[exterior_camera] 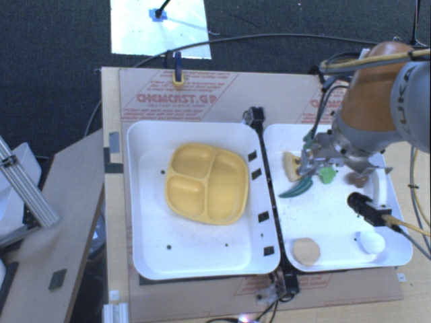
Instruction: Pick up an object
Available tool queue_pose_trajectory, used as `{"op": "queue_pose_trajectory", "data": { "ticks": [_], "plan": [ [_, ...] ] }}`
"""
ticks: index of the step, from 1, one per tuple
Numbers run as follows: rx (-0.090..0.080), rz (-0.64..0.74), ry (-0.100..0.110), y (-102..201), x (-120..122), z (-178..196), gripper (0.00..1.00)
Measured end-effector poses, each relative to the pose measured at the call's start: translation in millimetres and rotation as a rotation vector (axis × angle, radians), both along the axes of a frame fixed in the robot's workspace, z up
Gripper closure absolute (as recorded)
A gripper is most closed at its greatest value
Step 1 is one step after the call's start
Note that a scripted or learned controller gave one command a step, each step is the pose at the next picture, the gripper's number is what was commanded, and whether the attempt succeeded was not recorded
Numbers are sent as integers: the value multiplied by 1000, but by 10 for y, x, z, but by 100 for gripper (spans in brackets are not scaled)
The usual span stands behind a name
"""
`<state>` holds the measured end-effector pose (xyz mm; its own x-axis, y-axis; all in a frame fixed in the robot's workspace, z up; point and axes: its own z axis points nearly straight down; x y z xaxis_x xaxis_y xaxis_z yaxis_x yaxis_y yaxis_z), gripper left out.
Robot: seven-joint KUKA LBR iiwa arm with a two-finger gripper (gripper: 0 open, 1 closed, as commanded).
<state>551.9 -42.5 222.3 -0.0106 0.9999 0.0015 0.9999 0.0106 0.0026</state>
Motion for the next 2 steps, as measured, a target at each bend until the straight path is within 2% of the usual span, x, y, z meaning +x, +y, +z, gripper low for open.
{"op": "queue_pose_trajectory", "data": {
  "ticks": [2],
  "plan": [
    [1, 1, 1, 1165, -51, 147, 100]
  ]
}}
